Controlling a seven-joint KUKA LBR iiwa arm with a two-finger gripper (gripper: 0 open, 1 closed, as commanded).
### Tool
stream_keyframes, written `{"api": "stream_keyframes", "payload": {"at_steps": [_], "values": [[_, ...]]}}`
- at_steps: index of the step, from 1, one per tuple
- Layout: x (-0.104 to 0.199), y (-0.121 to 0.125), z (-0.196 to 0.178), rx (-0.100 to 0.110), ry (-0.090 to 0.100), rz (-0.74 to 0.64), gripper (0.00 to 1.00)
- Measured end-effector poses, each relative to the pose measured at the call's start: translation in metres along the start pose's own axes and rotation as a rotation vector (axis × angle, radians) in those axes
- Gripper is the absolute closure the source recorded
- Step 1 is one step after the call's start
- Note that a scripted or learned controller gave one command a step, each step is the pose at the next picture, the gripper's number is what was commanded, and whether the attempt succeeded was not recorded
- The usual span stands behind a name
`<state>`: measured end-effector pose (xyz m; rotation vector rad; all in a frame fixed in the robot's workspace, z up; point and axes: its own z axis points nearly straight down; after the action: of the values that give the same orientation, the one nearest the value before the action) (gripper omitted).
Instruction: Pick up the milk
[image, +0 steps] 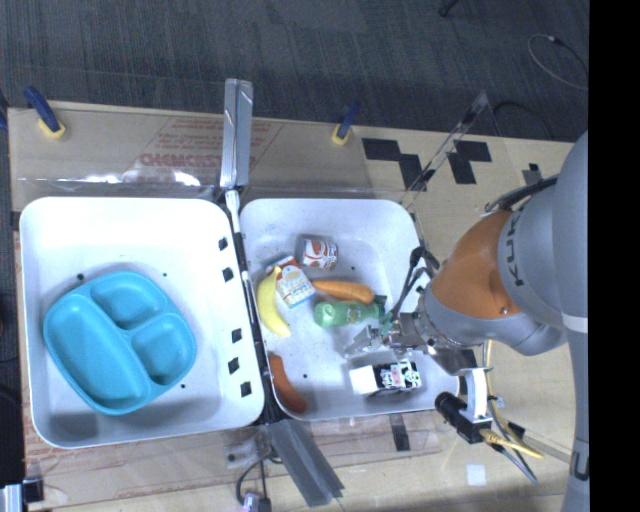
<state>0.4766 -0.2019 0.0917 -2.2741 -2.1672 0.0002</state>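
The wooden surface (120, 135) carried two shallow white bins side by side, the left bin (60, 225) and the right bin (390, 215). The grey arm (545, 250) with its orange band reached in from the right over the near right corner of the right bin. A blue divided plate (115, 340) lay in the left bin, towards its left side. In the right bin, a banana (270, 305) lay near the left wall, with a small box (294, 285) touching its upper end. A green bottle (343, 314) lay on its side near the middle, and a carrot (343, 291) lay just behind it. A brown sausage (286, 386) lay at the near left corner. The milk carton (386, 378), white with black patches, lay on its side near the bin's front edge, towards the right. A red and white can (319, 252) sat towards the back. The gripper (380, 338) hung between the green bottle and the milk carton, just beside the carton; whether it was open or closed could not be told, and the carton lay on the bin floor.
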Motion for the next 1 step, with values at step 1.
{"api": "stream_keyframes", "payload": {"at_steps": [1], "values": [[0.0280,0.0262,0.0003,0.002,0.001,0.071,0.00]]}}
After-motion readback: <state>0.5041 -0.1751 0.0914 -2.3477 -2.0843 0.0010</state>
